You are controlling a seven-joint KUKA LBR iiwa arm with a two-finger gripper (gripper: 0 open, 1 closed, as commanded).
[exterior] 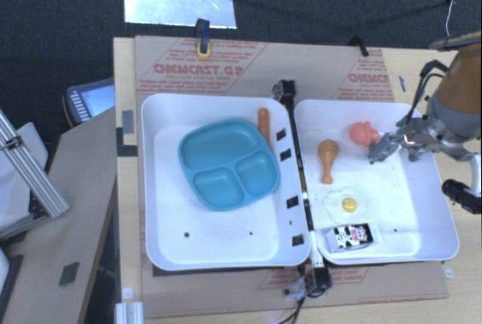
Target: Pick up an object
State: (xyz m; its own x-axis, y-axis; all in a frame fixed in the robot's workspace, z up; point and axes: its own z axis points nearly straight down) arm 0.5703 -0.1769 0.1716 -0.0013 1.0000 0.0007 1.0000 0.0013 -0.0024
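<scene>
Camera view: the arm (456,100) reaches in from the right over the right bin (433,221). Its gripper (382,149) hangs just beside a pink toy (363,134). Whether the jaws stand wide or narrow cannot be told, and nothing is seen between them.

Also in the right bin: a toy drumstick (327,159), a fried-egg toy (346,203) and a black-and-white carton (350,236).

The left bin (162,239) holds a blue divided plate (228,173) and an orange stick (263,123) at its edge.

Judgement: the pink toy is the nearest candidate. It looks light, rounded and possibly slippery, so grip across its widest part. The drumstick's narrow shaft offers a firmer hold. The egg lies flat and is a poor prospect.
</scene>
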